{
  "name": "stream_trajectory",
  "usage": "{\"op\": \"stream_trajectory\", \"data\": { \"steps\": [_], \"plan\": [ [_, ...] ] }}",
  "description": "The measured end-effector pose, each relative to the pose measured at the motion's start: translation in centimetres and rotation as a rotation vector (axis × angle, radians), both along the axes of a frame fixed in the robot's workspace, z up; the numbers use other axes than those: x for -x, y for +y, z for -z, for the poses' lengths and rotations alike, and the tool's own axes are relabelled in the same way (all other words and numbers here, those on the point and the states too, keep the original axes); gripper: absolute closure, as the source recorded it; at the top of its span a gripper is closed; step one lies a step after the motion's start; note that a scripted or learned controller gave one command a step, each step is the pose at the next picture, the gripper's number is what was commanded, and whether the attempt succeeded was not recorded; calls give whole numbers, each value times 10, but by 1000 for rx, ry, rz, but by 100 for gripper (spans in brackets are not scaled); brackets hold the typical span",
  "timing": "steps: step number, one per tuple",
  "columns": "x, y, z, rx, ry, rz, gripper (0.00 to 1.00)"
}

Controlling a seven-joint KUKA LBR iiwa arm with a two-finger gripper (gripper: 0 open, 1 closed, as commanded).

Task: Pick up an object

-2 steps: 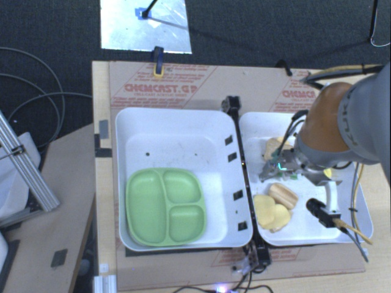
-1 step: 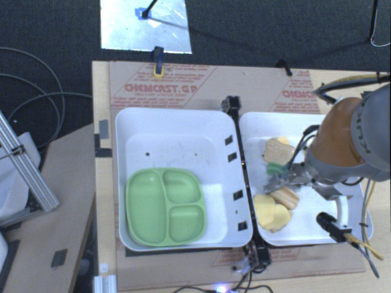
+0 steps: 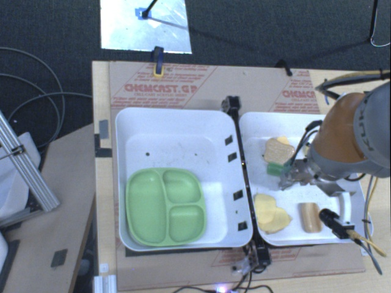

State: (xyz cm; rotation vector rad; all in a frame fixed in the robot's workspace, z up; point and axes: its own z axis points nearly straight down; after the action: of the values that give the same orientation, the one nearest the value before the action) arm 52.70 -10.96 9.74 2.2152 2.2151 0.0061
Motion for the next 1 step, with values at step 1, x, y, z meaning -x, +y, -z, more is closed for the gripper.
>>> {"op": "stream_trajectory", "data": {
  "steps": [1],
  "plan": [
    [-53,-103,-19,4,-1,2,100]
  ]
}}
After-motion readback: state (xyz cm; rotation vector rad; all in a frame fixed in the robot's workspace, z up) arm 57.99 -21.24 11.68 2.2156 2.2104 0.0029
